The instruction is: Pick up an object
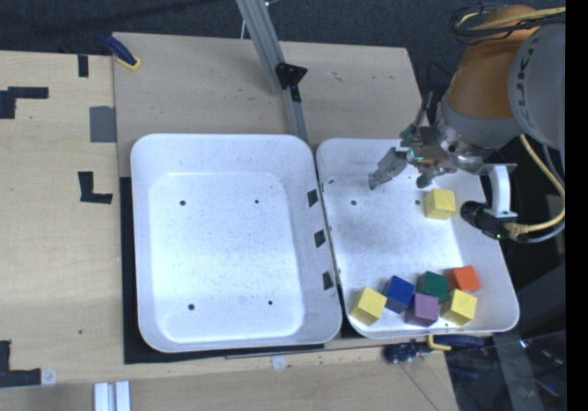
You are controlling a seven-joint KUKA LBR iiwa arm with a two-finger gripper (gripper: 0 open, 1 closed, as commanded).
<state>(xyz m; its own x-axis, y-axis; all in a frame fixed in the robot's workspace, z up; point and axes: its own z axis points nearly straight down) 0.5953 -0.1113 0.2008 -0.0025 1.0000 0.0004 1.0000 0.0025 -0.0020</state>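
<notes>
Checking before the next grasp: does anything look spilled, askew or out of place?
Nothing spilled. One yellow block sits alone near the gripper, apart from the cluster of blocks at the right bin's near edge.

Seven small cubes are seen in the right bin (367,216). A yellow cube (439,204) lies alone near the bin's far right side, well apart from the rest. Six are clustered along the near edge: a yellow cube (369,305) at the left, then blue (400,292), purple (425,308), green (432,286), another yellow (461,307) and orange (465,279), several touching one another.
</notes>
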